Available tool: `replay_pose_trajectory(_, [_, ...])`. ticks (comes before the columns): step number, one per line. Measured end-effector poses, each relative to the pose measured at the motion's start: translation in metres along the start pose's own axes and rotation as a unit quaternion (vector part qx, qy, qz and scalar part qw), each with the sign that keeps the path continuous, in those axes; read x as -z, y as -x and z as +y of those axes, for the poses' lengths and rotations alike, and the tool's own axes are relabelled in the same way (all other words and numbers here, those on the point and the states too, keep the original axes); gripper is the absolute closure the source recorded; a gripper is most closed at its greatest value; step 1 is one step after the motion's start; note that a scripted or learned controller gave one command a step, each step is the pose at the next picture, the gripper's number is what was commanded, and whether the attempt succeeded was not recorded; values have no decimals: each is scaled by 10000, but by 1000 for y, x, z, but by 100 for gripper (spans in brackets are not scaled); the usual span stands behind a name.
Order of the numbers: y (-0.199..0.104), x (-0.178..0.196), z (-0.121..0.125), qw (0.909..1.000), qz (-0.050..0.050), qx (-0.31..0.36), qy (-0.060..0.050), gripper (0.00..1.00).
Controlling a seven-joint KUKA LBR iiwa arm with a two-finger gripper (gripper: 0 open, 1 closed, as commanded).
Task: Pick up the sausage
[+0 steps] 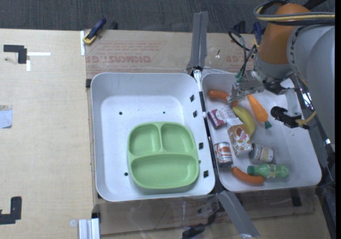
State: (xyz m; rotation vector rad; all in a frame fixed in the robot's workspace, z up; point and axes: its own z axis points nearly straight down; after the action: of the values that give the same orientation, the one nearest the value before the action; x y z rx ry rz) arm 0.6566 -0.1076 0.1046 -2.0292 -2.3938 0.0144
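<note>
Sausage (pixel 248 176) | orange-red, curved | lying by green bottle (pixel 268 170)

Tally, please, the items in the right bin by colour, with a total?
Orange or orange-red: 3 (sausage, sausage, carrot)
Yellow: 1 (banana)
Green: 1 (bottle)
Red or brown packaging: 4
Total: 9

plate (pixel 162 162) in left bin (pixel 106 126), sausage (pixel 247 175) in right bin (pixel 298 174)

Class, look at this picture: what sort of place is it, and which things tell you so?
Probably a robotics lab bench. A grey robot arm reaches over two white bins, one holding toy food such as a banana, the other a green divided plate.
</note>
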Motion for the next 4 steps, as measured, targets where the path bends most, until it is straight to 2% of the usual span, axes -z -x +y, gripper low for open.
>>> replay_pose_trajectory(1, [-1,1,2,10000,-1,4,37,0])
replay_pose_trajectory(2, [4,74,-33,9982,11,-605,47,0])
replay_pose_trajectory(3, [-13,-2,-9,9987,8,504,49,0])
replay_pose_trajectory(4, [-7,-12,4,9956,-3,931,60,0])
